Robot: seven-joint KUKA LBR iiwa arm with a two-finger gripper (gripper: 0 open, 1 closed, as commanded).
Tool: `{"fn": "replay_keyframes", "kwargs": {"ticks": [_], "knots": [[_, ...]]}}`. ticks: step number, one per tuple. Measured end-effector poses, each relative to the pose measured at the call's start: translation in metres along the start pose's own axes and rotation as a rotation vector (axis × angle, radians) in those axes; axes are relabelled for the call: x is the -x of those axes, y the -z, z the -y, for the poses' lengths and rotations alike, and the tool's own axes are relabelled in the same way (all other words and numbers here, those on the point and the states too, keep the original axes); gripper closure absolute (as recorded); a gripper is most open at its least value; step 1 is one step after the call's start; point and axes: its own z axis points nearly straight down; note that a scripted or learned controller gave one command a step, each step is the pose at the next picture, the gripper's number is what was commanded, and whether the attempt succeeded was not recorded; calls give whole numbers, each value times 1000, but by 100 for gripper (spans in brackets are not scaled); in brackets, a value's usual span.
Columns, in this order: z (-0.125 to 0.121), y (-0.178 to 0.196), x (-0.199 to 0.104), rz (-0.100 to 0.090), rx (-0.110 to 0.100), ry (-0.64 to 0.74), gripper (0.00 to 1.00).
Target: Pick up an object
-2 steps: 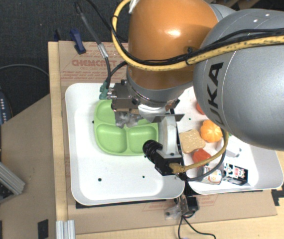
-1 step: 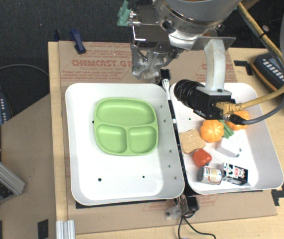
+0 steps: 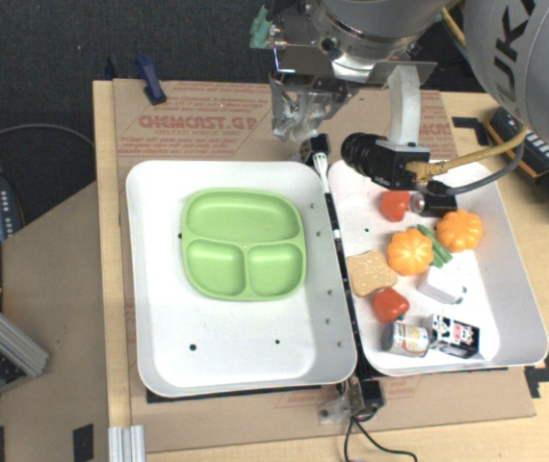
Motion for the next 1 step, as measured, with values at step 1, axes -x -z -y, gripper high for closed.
{"fn": "replay_keyframes", "kwargs": {"ticks": [1], "knots": [[60,-131,-14,0,-11,8,100]]}}
